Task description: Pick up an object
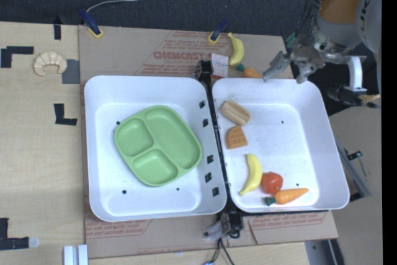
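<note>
So my gripper (pixel 286 69) hangs over the right bin's (pixel 322 133) back rim with jaws spread, nothing between them; the toy food's bunched in that bin, bread roll (pixel 235 112) closest

White bins (pixel 105 96) – green tray (pixel 158 144), yellow banana (pixel 252 173), red tomato (pixel 272 182), orange carrot (pixel 289 196)

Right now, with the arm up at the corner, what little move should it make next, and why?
Probably swing the gripper inward over the right bin toward the bread roll. The gripper sits above the bin's far rim with nothing between its fingers, and the roll is the nearest food, lying apart from the other pieces.
</note>
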Tool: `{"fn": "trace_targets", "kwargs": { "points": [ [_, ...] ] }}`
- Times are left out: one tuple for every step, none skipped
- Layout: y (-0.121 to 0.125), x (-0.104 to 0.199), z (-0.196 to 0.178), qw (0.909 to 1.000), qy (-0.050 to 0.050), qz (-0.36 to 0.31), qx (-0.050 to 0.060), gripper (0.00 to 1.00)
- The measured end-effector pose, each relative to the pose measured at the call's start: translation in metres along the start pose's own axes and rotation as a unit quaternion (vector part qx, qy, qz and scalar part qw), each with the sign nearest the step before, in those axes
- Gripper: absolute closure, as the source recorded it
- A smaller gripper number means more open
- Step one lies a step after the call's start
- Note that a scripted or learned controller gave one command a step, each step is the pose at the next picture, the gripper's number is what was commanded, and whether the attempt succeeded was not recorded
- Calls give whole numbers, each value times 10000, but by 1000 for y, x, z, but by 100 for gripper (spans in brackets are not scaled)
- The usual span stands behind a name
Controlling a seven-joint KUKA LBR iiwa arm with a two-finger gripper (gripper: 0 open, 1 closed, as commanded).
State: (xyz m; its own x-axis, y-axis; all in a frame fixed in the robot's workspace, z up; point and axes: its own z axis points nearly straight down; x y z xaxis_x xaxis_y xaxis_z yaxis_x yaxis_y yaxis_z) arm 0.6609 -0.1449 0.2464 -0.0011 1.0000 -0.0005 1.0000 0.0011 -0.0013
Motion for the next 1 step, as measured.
{"fn": "trace_targets", "kwargs": {
  "points": [
    [-46, 40, 155, 10000, 6, -2, 8, 0]
  ]
}}
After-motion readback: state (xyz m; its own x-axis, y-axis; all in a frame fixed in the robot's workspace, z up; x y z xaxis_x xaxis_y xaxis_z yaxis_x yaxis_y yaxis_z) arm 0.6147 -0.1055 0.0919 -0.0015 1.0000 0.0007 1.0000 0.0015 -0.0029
